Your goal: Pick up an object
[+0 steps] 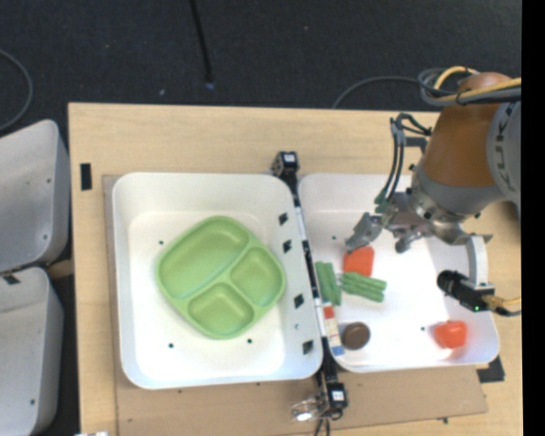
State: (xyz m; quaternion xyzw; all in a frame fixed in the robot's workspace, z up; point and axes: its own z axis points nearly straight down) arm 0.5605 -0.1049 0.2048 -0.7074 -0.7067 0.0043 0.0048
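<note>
My gripper [385, 236] hangs over the middle of the right bin [409, 357], open, its two fingers spread with nothing between them. Just below and left of it an orange-red block [359, 262] lies on the bin floor, close to the left fingertip [360, 236]. Two green sticks lie nearby: one [325, 282] runs along the divider and the other [364, 287] sits under the block. A brown round piece [355, 336] rests near the front wall. A second orange-red object [450, 334] sits in the front right corner.
The left bin [136, 343] holds a green divided plate [220, 275]. A small multicoloured piece [328, 320] lies against the divider beside the brown piece. A black cable end [461, 289] hangs from the arm over the bin's right side.
</note>
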